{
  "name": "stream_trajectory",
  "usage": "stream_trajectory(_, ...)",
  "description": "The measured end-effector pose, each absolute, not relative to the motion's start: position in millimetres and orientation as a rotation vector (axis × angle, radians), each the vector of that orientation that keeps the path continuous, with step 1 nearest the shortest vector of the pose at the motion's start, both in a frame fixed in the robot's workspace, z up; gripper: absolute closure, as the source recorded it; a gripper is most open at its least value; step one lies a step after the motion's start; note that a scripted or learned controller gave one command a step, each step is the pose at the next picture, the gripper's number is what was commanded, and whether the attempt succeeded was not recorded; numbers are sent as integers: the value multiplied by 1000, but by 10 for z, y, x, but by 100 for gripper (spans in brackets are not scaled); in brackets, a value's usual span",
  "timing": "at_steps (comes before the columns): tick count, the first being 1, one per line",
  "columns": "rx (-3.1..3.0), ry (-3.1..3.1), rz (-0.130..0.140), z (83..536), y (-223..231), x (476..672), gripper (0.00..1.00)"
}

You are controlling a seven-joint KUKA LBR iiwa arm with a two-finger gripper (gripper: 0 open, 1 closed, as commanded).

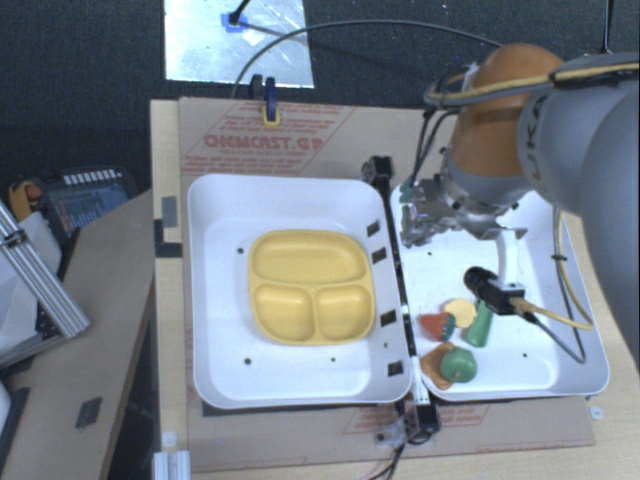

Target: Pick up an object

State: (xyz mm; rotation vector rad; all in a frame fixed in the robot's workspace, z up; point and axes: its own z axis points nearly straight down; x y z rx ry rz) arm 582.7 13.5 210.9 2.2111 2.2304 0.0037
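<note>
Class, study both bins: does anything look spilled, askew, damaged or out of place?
Nothing stands out. The yellow divided tray lies flat inside the left bin, and the small toys, among them a green ball and a red piece, sit huddled within the right bin, none over a rim.

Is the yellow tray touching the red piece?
Apart: camera view shows the yellow tray in the left bin, the red piece in the right bin.

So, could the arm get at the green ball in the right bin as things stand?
Probably yes. The green ball lies uncovered near the front of the right bin, with the tool over that same bin. An orange piece beside it may crowd a grasp.
</note>
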Motion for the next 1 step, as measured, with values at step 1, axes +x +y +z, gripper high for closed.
stream_trajectory(1, 2211, 2230, 5, 2221, 716, 5927, 100)
